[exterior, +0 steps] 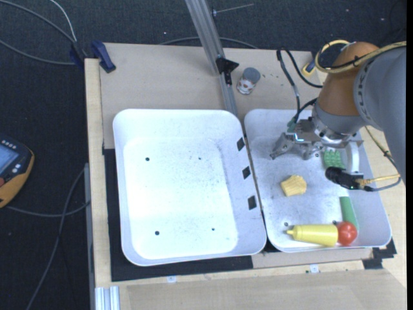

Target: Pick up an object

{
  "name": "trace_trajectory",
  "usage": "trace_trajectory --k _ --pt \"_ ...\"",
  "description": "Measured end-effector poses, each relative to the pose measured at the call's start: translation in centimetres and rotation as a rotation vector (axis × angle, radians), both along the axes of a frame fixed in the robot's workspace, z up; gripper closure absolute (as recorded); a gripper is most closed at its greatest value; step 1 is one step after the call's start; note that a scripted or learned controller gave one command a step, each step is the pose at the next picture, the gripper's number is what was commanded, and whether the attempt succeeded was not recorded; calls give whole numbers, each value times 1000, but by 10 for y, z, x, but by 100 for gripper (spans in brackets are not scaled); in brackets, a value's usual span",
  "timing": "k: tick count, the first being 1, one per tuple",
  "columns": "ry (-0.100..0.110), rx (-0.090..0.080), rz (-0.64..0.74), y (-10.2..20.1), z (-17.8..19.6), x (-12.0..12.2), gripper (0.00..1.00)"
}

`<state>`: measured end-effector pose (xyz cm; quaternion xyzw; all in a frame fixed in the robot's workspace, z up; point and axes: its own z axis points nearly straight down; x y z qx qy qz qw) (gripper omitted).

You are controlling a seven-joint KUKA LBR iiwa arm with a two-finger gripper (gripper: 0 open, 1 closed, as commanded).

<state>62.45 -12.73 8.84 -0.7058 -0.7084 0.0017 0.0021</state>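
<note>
risk, aim: the claw [295, 148] sits in the upper part of the right bin [271, 124], between the yellow block [293, 186] and the green piece [332, 156]. a straight descent from here would likely close on bare bin floor.
risk, green piece: it lies partly under the wrist, so it is hard to judge. a push from the arm could shove it against the bin wall instead of gripping it.
risk, block: it looks small and lumpy. an off-centre pinch could squirt it sideways.
risk, clutter: the yellow bottle [314, 234], red ball [348, 233] and green stick [347, 208] crowd the near rim. the ball touches the bottle's end, so a try there may roll one away.
arm pose: it reaches in from the right, orange band above the wrist, with the wrist bent down over the right bin's far half.
claw state: cannot tell whether spread or pressed together. nothing shows gripped in it.
task things: all five lie in the right bin. the block is near the claw, just below it in the view, and apart from the rest.
left bin [117, 131]: nothing to pick there.
progress: judged not yet lifted.
</note>
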Motion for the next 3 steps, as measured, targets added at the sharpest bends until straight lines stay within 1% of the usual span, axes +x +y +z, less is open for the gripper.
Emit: trace_trajectory --k 1,2,3 --pt "-7 1 0 33 4 43 0" --pt "-7 -1 -3 31 15 43 100" --pt "-5 -2 -7 -31 4 54 100"
